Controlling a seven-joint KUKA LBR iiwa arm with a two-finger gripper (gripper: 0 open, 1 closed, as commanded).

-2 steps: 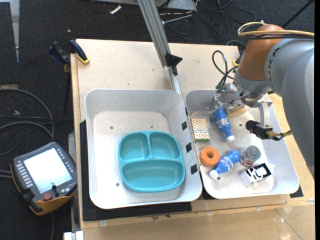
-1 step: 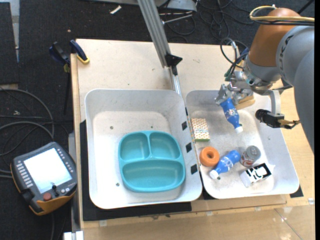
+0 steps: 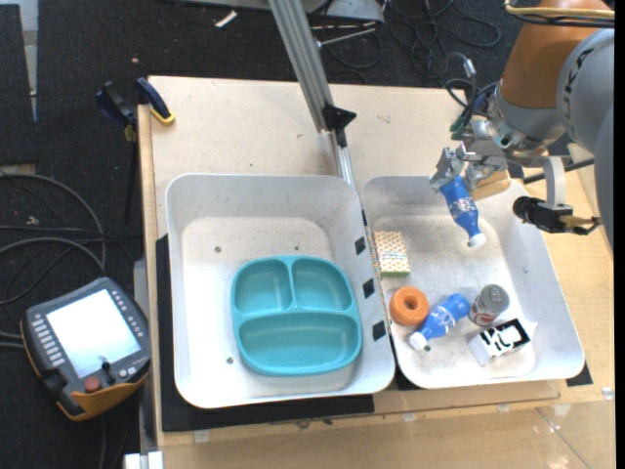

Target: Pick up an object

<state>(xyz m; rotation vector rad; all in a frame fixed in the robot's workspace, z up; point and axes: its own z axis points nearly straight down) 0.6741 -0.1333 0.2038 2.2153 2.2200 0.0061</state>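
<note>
Camera view gives me the gripper (image 3: 459,176) in the upper part of the right bin (image 3: 547,291), its fingers clamped on a blue bottle (image 3: 461,210) that hangs tilted, white cap lowest. Lower in that bin I see an orange ring (image 3: 409,305), another blue bottle (image 3: 441,319) and a can (image 3: 489,304); a teal divided tray (image 3: 294,314) sits in the left bin (image 3: 195,262)

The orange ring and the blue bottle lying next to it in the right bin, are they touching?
Touching, it seems. In the camera view the orange ring lies against the neck of the blue bottle, with no gap visible between them.
</note>
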